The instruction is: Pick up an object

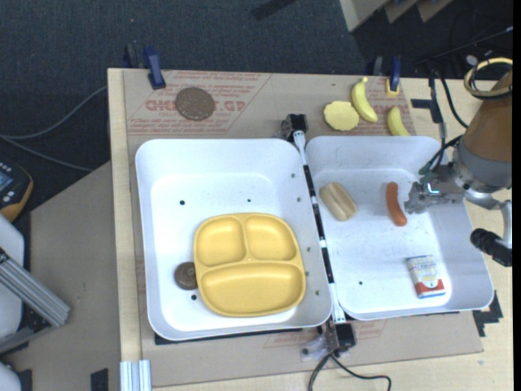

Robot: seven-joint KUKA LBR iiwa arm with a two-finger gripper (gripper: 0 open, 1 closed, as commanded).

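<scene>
I am looking down on the bench (122, 218) with its two white bins: the left bin (163, 177) is carrying a big yellow divided plate (247, 263) with a brown cookie (186, 276) tucked against the plate's left edge, and the right bin (366, 283) is holding three smaller things. The arm (488, 137) is reaching in from the right, and its gripper (423, 194) is hanging over the right bin's upper right part. From up here I cannot tell whether it is apart or together, and I am seeing nothing held in it. The nearest candidate is the red sausage (396, 204), lying just left of the gripper, close beside it, with its long axis running roughly up and down in this view, slightly tilted. The bread roll (338, 200) is sitting further left, near the divider, and the small red-and-white box (426, 276) is lying below the gripper, nearer the front rim. I am judging the sausage the likeliest pick: a short shift left, closing across its narrow width.
</scene>
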